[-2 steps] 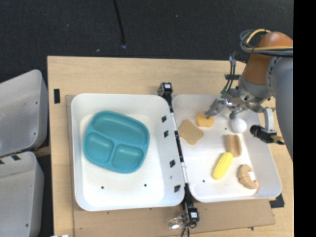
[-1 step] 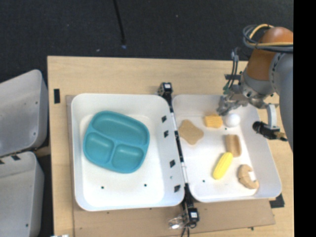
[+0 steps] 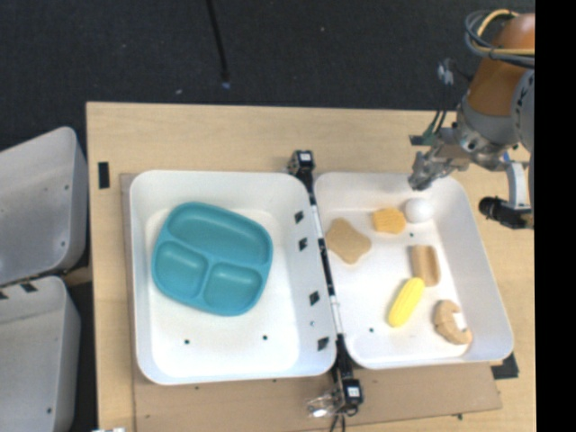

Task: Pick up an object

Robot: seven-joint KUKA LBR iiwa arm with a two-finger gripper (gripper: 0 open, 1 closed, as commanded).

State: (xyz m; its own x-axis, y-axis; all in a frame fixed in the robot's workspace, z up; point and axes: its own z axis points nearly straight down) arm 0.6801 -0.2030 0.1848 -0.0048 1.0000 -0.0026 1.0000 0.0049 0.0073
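Overhead, the gripper [image 3: 425, 176] hovers at the right bin's [image 3: 477, 232] one o'clock, above a white ball [image 3: 418, 210]; its opening I cannot tell.

No readable text
Neither bin [image 3: 216, 358], the bench nor the arm bears any legible label, number or brand

A light wooden bench [image 3: 225, 138] carries two shallow white bins side by side: one [image 3: 360, 349] directly below the gripper [image 3: 423, 180], the other [image 3: 144, 349] well off toward the far side from it.
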